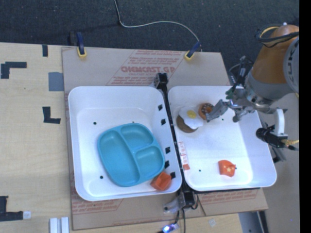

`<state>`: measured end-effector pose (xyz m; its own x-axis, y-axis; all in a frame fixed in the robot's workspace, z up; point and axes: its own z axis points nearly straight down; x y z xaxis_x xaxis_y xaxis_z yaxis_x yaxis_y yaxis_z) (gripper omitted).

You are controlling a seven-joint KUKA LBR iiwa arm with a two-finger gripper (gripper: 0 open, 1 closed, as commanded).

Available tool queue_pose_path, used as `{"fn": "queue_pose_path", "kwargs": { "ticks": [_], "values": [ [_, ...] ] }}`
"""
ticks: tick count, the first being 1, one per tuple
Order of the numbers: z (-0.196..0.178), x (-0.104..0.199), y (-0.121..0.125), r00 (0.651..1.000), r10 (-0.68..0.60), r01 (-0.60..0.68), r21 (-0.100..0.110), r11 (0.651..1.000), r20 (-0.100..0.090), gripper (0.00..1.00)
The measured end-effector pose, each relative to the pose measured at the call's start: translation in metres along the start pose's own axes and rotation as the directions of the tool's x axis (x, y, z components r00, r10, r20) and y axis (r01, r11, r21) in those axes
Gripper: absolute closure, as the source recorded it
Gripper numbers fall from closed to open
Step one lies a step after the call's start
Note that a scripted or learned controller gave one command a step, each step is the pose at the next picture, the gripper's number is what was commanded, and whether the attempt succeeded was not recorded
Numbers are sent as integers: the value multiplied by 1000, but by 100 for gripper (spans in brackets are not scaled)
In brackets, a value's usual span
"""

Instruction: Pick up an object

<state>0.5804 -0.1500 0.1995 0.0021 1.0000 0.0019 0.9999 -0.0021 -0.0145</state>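
In the right bin (243, 144), a white and brown toy with a yellow spot (187, 120) lies near the left wall. Just to its right sits a small brown and red round piece (206, 108). My gripper (213, 112) reaches in from the right and its tip is at this round piece, partly covering it. Near the bin's front lies a red-orange piece (226, 168). The left bin (82, 130) holds a blue divided plate (130, 152), and an orange piece (162, 181) sits in its front right corner.
A black divider (168, 125) runs between the two bins. The arm's orange band and grey wrist (272, 67) hang over the right bin's far right corner. A black cable (155, 24) lies on the dark floor behind the bench.
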Motion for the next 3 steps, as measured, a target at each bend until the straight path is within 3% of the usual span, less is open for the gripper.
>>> {"fn": "queue_pose_path", "kwargs": {
  "ticks": [1, 3],
  "values": [
    [-7, 0, 3, 1000, -3, 3, -13, 1000, 2, 0],
    [111, -3, 1, 1000, -3, 3, -8, 1000, 2, 0]
  ]
}}
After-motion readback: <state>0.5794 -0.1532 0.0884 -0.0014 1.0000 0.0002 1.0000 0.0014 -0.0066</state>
